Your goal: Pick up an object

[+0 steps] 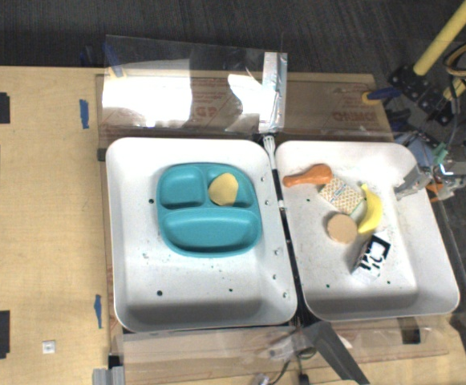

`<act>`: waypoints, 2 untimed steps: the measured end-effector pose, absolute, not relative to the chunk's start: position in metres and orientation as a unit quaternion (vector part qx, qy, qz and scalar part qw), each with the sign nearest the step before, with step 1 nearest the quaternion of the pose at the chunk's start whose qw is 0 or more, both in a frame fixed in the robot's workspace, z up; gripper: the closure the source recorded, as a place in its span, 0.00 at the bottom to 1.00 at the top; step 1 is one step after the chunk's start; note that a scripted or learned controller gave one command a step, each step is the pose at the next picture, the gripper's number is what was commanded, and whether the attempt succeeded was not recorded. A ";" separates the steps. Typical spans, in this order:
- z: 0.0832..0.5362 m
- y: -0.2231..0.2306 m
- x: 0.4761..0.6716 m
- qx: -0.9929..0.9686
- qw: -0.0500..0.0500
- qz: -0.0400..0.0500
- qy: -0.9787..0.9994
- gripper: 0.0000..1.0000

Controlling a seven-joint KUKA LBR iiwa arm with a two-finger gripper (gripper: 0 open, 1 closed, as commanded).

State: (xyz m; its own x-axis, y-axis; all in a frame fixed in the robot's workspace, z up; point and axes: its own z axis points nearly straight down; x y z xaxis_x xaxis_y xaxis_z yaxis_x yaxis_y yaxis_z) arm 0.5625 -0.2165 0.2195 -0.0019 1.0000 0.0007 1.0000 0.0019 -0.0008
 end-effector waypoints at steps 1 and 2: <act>0.325 -0.224 0.555 -0.770 -0.004 -0.002 -0.637 0.00; 0.203 -0.141 0.591 -0.809 0.005 0.003 -0.587 0.00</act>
